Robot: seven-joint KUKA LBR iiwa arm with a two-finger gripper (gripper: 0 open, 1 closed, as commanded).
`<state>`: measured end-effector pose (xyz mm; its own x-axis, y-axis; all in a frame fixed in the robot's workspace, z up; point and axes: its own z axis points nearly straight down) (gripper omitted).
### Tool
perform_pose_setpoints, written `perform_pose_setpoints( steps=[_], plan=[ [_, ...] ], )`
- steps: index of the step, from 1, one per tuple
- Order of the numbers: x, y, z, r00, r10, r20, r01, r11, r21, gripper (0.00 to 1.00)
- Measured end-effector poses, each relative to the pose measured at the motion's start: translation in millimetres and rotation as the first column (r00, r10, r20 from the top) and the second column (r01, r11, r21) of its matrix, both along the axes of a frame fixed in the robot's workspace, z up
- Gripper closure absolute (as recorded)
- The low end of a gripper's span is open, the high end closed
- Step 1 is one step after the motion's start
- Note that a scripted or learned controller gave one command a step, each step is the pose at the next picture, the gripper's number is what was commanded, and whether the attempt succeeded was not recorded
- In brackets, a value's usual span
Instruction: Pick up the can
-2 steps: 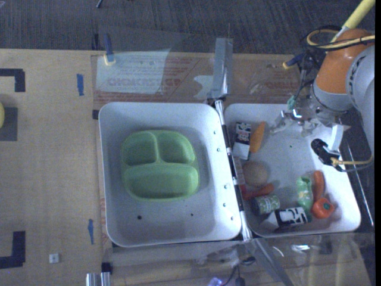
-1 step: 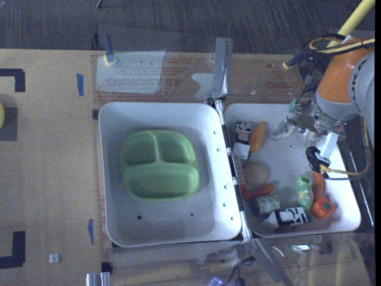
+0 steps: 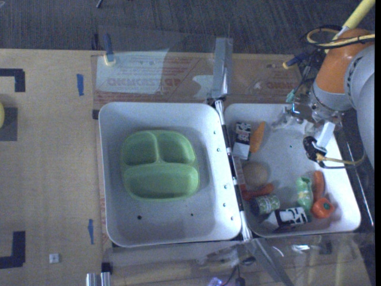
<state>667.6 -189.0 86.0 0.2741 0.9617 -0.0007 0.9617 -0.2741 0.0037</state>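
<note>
Fingers (image 3: 290, 118) apart and empty over the right bin's (image 3: 284, 149) far side, can (image 3: 265, 204) well apart, toward the near rim.

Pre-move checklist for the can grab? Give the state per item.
1. Can found: ok. The can is in the right bin, near its lower edge in the view.
2. Can pose: ok. It looks to be lying on its side and is not buried.
3. Tool above can: not ok. The tool is near the bin's upper edge, well apart from the can.
4. Room around can: not ok. A red piece and a box lie close beside it.
5. Tool load: cannot tell from this view.
</note>
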Motion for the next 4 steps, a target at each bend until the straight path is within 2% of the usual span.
perform_pose_setpoints(
  steps=[1, 2, 3, 4],
  plan=[
    [0, 0, 0, 1.000, 0.000, 0.000, 0.000, 1.000, 0.000, 0.00],
    [-2, 3, -2, 0.983, -0.182, -0.009, 0.182, 0.983, 0.001, 0.00],
    [-1, -5, -2, 0.979, -0.204, -0.014, 0.204, 0.979, 0.006, 0.00],
    [-39, 31, 0, 0.986, -0.164, -0.003, 0.164, 0.986, 0.003, 0.00]
  ],
)
